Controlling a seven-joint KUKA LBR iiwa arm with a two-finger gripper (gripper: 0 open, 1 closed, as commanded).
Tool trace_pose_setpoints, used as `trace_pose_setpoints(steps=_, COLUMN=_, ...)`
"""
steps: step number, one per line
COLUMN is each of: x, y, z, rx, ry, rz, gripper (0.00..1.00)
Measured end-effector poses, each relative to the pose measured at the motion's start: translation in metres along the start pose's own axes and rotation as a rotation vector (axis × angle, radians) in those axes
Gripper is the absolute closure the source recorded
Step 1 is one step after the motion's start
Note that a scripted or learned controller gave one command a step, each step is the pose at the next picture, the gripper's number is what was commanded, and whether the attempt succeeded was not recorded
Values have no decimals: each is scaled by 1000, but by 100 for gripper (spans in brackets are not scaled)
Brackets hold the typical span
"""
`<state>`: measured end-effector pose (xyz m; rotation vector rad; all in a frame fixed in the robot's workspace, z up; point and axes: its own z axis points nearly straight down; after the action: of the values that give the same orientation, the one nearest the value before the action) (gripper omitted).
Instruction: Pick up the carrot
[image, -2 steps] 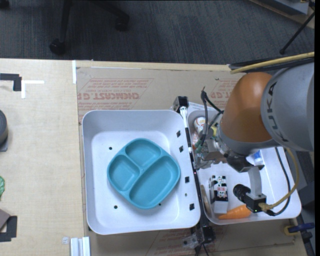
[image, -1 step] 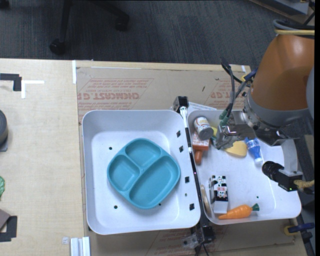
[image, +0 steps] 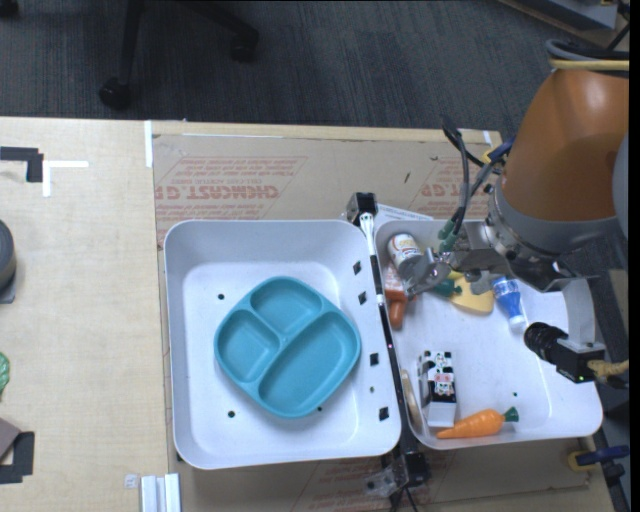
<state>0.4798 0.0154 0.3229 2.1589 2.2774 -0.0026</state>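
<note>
From my seat I find the small orange plastic carrot with a green stem tip (image: 472, 424) lying flat near the front rim of the shallow white right-hand bin (image: 570, 395), just beside a little black-and-white block figure (image: 438, 378). It rests well apart from the clutter at the far end, so I judge an approach from above should be uncrowded, though the rim is close.

My claw (image: 438, 272) hangs over that far end instead, near a small silver tin can (image: 404, 250) and a yellow flat piece (image: 472, 297); whether it is apart or closed I cannot tell. I see nothing held. A blue bottle-like item (image: 509, 302) lies beneath the wrist.

The left white bin (image: 190, 400) carries a blue three-compartment plastic plate (image: 287, 346), unrelated to my job. I reckon the pick has not begun.
</note>
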Motion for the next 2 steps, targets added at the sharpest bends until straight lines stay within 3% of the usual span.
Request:
trace_pose_setpoints(steps=1, x=-81, y=-5, z=32, rx=4, ry=1, rz=95, gripper=0)
trace_pose_setpoints(steps=2, x=-44, y=-3, z=59, rx=4, ry=2, rz=214, gripper=0)
